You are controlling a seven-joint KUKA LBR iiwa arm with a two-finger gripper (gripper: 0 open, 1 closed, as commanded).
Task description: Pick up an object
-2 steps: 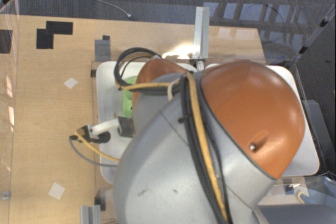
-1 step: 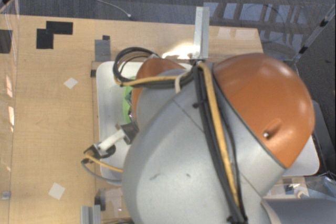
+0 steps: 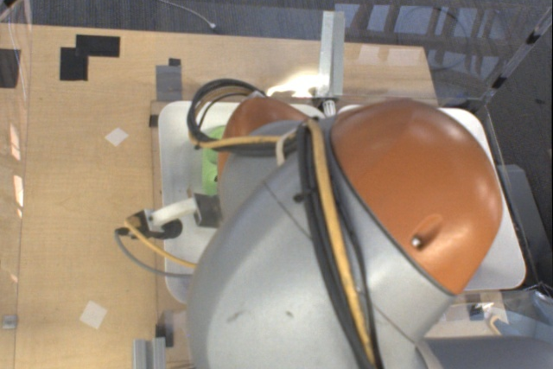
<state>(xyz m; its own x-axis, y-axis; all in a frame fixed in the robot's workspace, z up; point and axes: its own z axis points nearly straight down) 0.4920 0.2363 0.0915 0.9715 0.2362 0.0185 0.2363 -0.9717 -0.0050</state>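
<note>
The arm covers most of both bins and hides the gripper, so I cannot tell how its jaws stand. In the left bin, a green object, perhaps more than one, shows beside the arm.

A pale wooden bench bears two white bins.

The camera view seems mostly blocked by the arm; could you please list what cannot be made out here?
- Left bin: in the camera view the arm covers most of its floor.
- Green object: a sliver shows beside the arm; its kind and shape are hidden.
- Right bin: the orange band hides its contents.
- Gripper: under the arm, so the jaws' state cannot be told.
</note>
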